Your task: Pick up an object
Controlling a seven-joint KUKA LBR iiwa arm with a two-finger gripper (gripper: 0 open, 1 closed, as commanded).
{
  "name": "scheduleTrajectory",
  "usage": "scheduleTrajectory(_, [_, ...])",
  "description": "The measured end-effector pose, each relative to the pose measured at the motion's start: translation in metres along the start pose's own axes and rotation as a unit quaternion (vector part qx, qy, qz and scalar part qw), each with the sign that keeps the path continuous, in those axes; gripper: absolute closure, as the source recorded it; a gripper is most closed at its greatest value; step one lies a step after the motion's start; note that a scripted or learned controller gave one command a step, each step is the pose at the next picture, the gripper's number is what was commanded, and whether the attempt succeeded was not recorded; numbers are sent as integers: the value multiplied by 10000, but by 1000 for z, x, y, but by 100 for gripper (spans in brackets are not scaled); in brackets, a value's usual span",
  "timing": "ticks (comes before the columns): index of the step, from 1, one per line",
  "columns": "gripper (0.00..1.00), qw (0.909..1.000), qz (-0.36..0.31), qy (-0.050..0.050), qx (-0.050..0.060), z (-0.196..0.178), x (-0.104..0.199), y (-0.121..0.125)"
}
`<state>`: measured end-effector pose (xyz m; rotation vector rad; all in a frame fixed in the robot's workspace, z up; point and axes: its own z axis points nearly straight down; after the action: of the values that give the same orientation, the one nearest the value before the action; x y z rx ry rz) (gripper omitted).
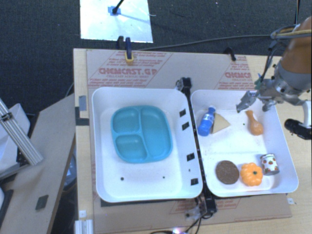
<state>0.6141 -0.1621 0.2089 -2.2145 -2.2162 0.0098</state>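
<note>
Bench: brown board (146,67) printed with red lettering, set on dark carpet, bearing two white bins side by side.
Right bin (285,150): holds all the loose things.
Orange gourd (254,123): small squash-shaped piece near the bin's upper right, lying just below the gripper and apart from it.
Gripper (257,101): hangs over the upper part of the right bin with its two fingers spread apart and nothing between them.
Arm (295,62): grey with an orange band, reaching in from the right edge.
Blue bottle (206,122): lies tilted at the bin's upper left, touching a tan wedge (221,123) on its right.
Brown disc (227,172): flat, near the bin's lower edge.
Pumpkin (251,174): orange, just right of the disc.
Small cup (269,164): white with a pattern, just beside the pumpkin on its upper right.
Left bin (105,130): holds a blue divided plate (141,133) with three sections, lying flat near its middle.
</note>
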Motion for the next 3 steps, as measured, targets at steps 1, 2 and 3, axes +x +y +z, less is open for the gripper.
scheduleTrajectory(1, [0,10000,-12,-11,-62,-7,0,3])
scheduleTrajectory(2, [0,10000,-15,-6,-39,54,5,5])
scheduleTrajectory(3, [0,10000,0,-9,-67,114,1,9])
